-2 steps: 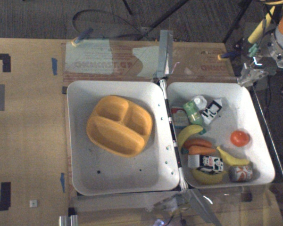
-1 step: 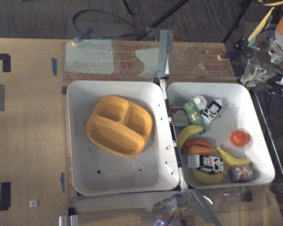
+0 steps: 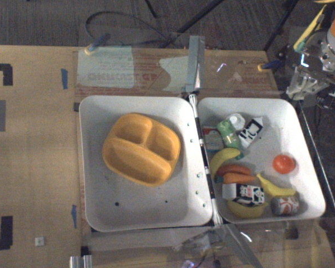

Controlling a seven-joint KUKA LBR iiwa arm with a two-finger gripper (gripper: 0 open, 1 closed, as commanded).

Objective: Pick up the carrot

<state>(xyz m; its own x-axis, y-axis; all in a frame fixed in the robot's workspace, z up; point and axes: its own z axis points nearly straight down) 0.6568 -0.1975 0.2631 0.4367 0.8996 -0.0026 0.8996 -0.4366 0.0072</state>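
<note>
The carrot [image 3: 239,178] is a short orange piece lying flat in the right bin [image 3: 281,128], near the bin's left-centre. A red piece [image 3: 233,170] touches its far side, and a black-and-white carton [image 3: 243,193] lies just in front of it. My gripper [image 3: 306,86] hangs outside the bin's far right corner, well above and to the right of the carrot, with nothing visible in it.
Around the carrot in the right bin lie bananas [image 3: 223,157] [image 3: 277,188], a green bottle [image 3: 228,128], a second carton [image 3: 251,132], a red round piece [image 3: 283,163] and a can [image 3: 285,205]. The left bin [image 3: 100,197] holds a yellow divided plate [image 3: 141,148].
</note>
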